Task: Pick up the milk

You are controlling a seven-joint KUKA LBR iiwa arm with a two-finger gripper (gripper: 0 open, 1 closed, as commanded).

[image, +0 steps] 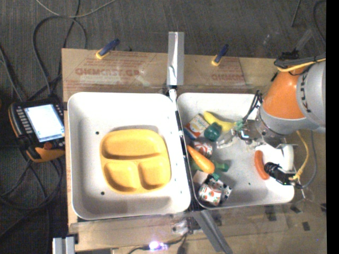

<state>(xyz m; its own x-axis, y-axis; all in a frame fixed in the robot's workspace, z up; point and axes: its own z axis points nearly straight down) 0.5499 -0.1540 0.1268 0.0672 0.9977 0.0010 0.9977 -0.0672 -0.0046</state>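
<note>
The milk [212,192], a small white carton with red and green print, lies on its side in the front left corner of the right bin [241,192]. My gripper [237,133] hangs low over the middle of that bin, well behind and to the right of the milk. It sits just right of a teal cup [212,133] and a yellow banana [221,122]. The grey arm with its orange band [283,97] comes in from the right.
An orange carrot [200,160], a small can [203,148], a green piece [222,166] and an orange-and-white carton [197,124] crowd the right bin's left side. An orange item [260,166] and a white one [282,154] lie right. The left bin [79,142] holds a yellow divided tray [136,159].
</note>
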